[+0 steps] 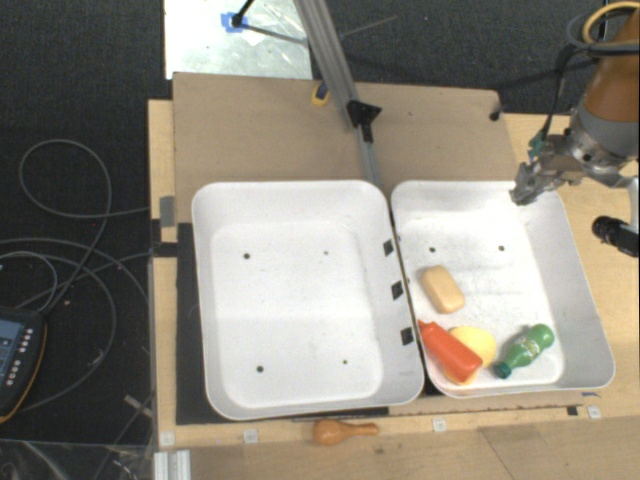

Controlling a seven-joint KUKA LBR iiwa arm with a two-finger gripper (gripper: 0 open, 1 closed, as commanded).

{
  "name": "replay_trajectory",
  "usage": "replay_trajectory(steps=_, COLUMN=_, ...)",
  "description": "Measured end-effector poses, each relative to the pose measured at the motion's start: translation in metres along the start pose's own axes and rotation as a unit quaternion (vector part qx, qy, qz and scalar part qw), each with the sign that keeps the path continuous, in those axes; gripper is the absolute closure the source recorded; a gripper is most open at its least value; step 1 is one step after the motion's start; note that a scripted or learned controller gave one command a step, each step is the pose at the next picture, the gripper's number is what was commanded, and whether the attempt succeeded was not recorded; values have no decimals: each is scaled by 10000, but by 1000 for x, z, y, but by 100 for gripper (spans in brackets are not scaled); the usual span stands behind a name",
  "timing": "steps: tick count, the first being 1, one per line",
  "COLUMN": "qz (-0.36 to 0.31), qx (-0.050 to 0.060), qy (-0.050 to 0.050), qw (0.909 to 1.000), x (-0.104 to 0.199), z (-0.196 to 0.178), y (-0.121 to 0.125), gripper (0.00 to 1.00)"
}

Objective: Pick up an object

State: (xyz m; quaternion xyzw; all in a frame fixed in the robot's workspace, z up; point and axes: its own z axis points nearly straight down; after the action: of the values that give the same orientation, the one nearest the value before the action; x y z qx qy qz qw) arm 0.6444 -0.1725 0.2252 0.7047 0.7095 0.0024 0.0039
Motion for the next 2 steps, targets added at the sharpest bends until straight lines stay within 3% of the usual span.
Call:
replay_trajectory(steps=1, qz=2, qx=24, qy=7, qw=10000, x=0, z=-9, y=1, gripper=100)
replay_trajectory(steps=2, qz=-22, qx=24, qy=18, qw=10000, x=60, z=-18, y=11, gripper=100)
